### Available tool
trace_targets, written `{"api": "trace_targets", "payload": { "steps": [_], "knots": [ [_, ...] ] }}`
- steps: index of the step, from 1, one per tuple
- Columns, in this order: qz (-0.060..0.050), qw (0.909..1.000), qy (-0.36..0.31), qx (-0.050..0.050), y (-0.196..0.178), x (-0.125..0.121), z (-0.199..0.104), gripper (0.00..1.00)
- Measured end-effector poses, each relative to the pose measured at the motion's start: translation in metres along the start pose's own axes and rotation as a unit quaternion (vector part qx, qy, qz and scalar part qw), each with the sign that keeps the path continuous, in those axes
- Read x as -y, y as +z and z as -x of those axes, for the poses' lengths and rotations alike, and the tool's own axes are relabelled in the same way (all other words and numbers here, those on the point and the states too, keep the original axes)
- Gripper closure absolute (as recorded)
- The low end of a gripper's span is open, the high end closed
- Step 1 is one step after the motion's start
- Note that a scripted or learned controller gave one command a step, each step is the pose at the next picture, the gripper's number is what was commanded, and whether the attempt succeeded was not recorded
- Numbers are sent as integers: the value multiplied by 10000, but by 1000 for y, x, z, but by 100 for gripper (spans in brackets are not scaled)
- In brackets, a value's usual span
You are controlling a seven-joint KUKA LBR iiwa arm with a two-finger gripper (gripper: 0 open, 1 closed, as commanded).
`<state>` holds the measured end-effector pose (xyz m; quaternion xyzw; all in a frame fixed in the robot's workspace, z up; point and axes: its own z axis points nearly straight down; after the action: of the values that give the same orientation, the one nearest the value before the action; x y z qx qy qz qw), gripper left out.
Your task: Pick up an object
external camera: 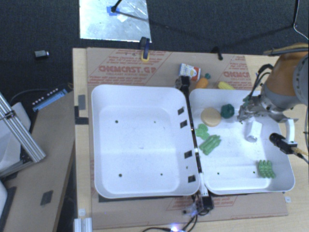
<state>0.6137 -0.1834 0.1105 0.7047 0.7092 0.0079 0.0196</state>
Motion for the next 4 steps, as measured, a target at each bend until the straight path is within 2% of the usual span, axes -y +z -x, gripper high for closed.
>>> {"api": "trace_targets", "payload": {
  "steps": [1,2,3,4],
  "knots": [
    [-220,9997,34,-94,25,71,-16,100],
    [-165,9998,-26,-91,23,16,-81,100],
    [-98,9999,4,-59,-105,-34,-60,100],
    [-84,10000,4,-53,-297,-51,-39,100]
  ]
}}
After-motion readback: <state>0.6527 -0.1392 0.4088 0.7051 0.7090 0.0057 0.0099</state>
